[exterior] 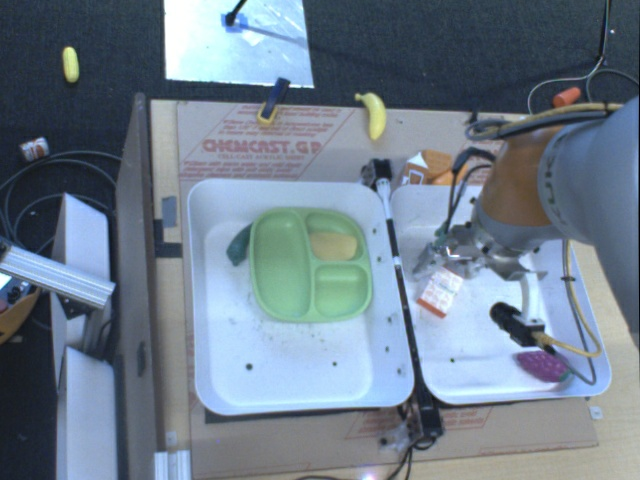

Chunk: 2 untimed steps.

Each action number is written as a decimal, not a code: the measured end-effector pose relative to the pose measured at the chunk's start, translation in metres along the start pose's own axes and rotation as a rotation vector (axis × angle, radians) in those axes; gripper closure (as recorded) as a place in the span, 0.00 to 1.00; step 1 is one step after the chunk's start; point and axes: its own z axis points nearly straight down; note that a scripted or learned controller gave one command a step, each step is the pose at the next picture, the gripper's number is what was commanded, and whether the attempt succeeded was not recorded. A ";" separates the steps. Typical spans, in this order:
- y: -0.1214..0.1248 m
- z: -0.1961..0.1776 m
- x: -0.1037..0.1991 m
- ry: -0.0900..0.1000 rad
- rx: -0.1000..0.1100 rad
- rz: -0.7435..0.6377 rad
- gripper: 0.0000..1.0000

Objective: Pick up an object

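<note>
Where gripper [447, 256] hovers, small carton [439, 293] perhaps touching, right bin [480, 383].

A robot lab: two white bins [300, 388] on a cardboard-topped bench [260, 138], loose cables [40, 193], dark carpet floor [450, 28].

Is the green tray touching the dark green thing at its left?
Touching. The camera view shows the tray rim overlapping the dark green thing, no gap between.
</note>
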 end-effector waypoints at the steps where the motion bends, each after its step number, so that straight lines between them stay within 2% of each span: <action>1: 0.002 -0.013 -0.001 -0.001 -0.006 -0.001 1.00; 2: 0.002 -0.013 0.000 -0.001 -0.005 -0.001 0.00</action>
